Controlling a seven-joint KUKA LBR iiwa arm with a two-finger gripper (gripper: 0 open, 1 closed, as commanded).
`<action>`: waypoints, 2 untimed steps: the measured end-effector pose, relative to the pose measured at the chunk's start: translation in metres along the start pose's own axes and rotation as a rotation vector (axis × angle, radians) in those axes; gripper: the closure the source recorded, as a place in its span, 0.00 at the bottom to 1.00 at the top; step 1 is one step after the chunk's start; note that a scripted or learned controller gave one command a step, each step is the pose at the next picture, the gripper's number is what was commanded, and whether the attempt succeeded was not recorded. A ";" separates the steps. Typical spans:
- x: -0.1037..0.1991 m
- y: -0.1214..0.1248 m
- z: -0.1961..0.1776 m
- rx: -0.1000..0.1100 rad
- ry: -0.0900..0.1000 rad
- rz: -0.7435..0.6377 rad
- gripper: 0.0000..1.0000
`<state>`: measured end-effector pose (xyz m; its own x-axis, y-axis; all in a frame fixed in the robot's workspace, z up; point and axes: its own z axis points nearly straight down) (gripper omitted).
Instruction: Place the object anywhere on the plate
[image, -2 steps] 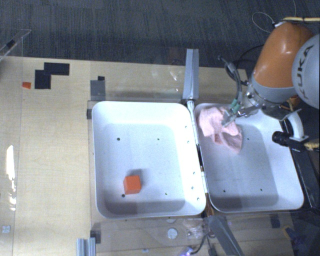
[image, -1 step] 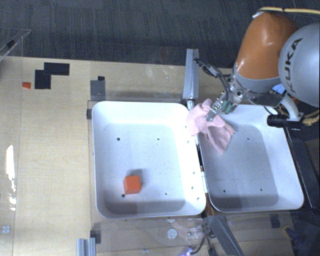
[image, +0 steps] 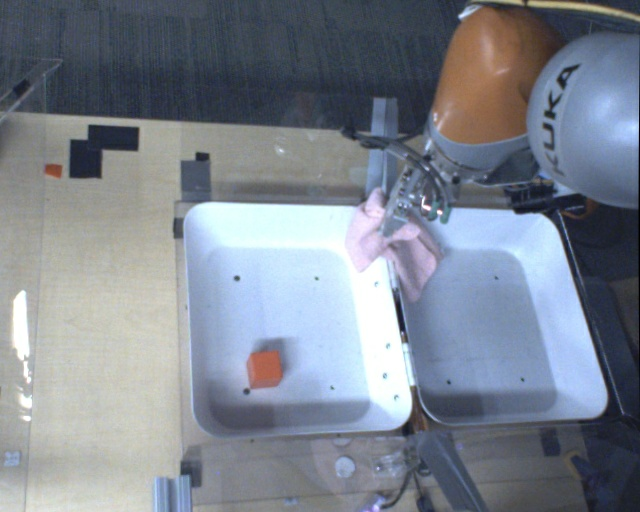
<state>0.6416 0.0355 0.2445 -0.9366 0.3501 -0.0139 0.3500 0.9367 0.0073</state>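
two shallow white bins side by side on a pale wooden bench (image: 100, 300) over dark floor, left bin (image: 215, 300) with an orange block (image: 265, 369) near its front, right bin (image: 560, 330) bare-floored, gripper (image: 415, 212) clenched on a hanging pink cloth (image: 385, 248) above the shared rims.

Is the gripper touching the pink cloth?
Touching. The camera view shows the pink cloth hanging from the gripper, its top bunched at the fingertips, above the rims where the two bins meet.
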 end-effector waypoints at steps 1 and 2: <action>0.014 0.060 0.005 -0.002 0.002 -0.355 1.00; 0.022 0.112 0.012 -0.003 0.004 -0.358 1.00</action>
<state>0.6600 0.1484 0.2327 -0.9999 -0.0006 -0.0123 -0.0007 1.0000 0.0051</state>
